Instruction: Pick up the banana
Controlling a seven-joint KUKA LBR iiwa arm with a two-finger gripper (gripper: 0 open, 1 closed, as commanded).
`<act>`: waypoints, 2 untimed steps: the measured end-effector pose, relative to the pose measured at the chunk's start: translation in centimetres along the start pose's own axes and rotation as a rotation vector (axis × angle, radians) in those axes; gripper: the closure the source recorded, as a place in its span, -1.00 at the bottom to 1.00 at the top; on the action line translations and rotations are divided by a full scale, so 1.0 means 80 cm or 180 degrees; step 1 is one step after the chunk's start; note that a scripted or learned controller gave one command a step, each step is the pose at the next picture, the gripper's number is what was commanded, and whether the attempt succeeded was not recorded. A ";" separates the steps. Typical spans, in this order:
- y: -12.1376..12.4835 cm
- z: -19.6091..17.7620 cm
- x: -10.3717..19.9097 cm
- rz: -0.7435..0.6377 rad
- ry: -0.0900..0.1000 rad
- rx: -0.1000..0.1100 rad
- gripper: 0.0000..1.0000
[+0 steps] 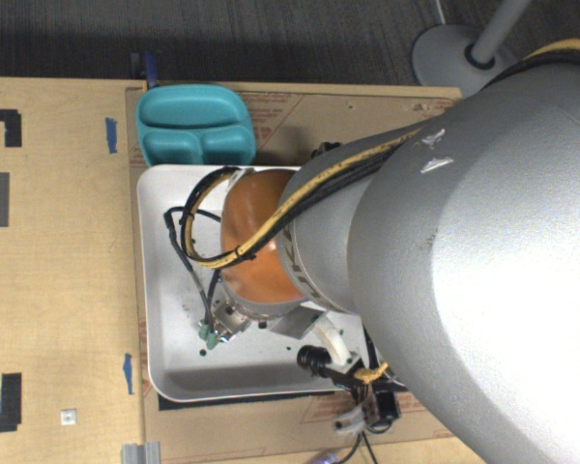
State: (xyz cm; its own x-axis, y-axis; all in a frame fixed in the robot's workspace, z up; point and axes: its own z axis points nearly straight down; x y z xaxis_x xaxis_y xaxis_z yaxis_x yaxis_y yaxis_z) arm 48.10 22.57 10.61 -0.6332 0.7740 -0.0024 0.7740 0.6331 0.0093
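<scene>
Big grey arm (464, 259) with orange wrist band (256, 240) hangs over shallow white plastic bin (164, 259), covering most of it. Gripper hidden beneath wrist; grip state can't be told. Teal moulded tray (195, 124) beyond bin.

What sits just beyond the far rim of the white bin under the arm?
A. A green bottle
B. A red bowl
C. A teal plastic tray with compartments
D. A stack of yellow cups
C: a teal tray with moulded compartments lies on the cardboard bench top, against the top edge of the white bin, while the arm's orange band hangs over that bin.
</scene>
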 end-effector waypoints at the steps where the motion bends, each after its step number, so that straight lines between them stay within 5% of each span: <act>1: 0.001 -0.012 0.000 0.0000 -0.0002 -0.0007 1.00; 2: 0.002 -0.024 0.000 -0.0002 -0.0005 -0.0014 1.00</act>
State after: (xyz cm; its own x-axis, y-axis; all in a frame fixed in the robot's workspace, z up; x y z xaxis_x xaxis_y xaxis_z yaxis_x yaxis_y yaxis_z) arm 48.20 22.64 12.57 -0.6335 0.7737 -0.0039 0.7736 0.6335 0.0136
